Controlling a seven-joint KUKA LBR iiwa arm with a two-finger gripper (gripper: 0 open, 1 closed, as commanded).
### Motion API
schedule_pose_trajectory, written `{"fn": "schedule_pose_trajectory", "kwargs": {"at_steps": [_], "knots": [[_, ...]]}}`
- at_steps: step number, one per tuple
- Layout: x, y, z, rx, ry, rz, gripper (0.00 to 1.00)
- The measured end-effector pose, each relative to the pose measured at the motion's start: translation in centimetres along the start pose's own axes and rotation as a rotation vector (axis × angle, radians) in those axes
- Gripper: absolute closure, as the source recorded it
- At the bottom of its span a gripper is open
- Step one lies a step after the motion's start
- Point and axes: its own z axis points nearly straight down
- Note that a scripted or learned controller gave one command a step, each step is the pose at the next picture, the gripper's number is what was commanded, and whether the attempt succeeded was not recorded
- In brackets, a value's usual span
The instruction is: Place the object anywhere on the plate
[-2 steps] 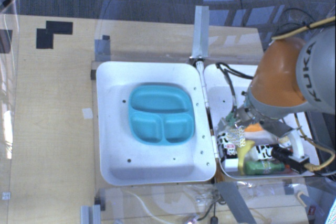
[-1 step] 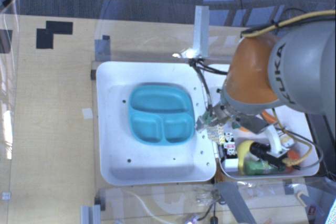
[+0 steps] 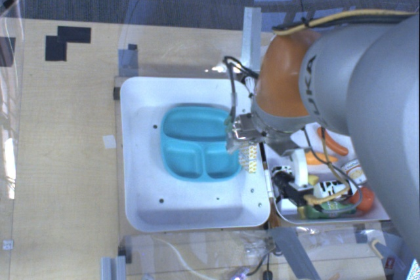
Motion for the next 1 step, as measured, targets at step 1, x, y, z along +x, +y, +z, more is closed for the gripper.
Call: {"fn": "schedule_pose_trajectory", "kwargs": {"at_steps": [1], "knots": [[0.00, 0.01, -0.03, 0.000, 0.000, 0.000, 0.00]]}}
